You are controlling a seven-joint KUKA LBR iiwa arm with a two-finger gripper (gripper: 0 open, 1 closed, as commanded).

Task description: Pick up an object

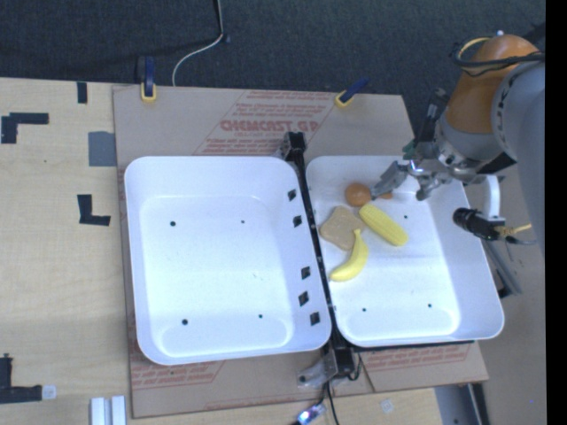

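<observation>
The right bin (443,317) holds a yellow corn cob (384,224), a yellow banana (353,261), a tan bread slice (340,227) and a small orange ball (357,194). They lie close together in the bin's upper left part. My gripper (403,182) hangs over the bin's far side, just right of the orange ball and above the corn cob. Its fingers are spread, one dark finger (386,183) pointing toward the ball, and nothing sits between them.
The left bin (151,326) stands beside the right one, with black clips along the shared rim (306,237). Both rest on a cardboard sheet (257,122). The arm's orange band (483,56) and grey body occupy the upper right.
</observation>
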